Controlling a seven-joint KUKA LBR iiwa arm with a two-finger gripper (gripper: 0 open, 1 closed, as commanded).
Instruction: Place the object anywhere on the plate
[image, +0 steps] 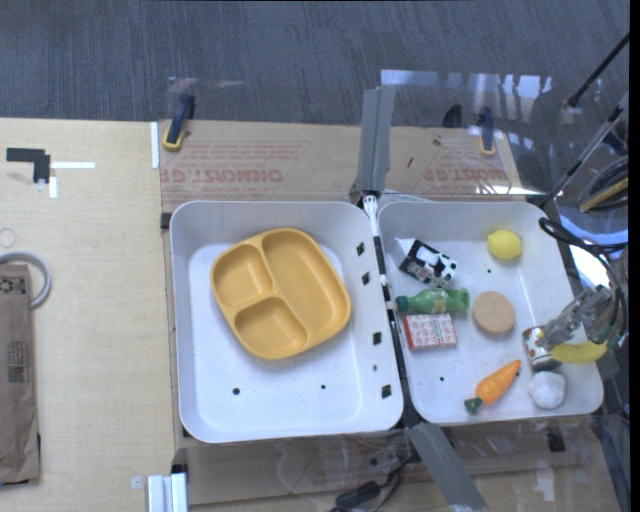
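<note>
Leftmost, the yellow divided plate (281, 292) lies bare in the left bin (200, 400), tilted slightly against the bin's axes. Right bin (440, 400), moving rightward: black-and-white toy cow (428, 264), green bottle (433, 300) lying on its side, red-and-white packet (430, 331) just below it, tan round disc (493, 313), lemon (504, 244) near the far wall, toy carrot (495, 385), white ball (546, 391). At the right wall the gripper (548, 342) sits low, and a yellow banana-like object (579, 351) lies against it; finger state cannot be told, so a grasp is unconfirmed. Task object thus sits in the right bin, well apart from the plate. Risks: object slips off on lift if merely touched; transfer could clip the bin walls between; a release near the plate's rim would let a curved piece roll off.
</note>
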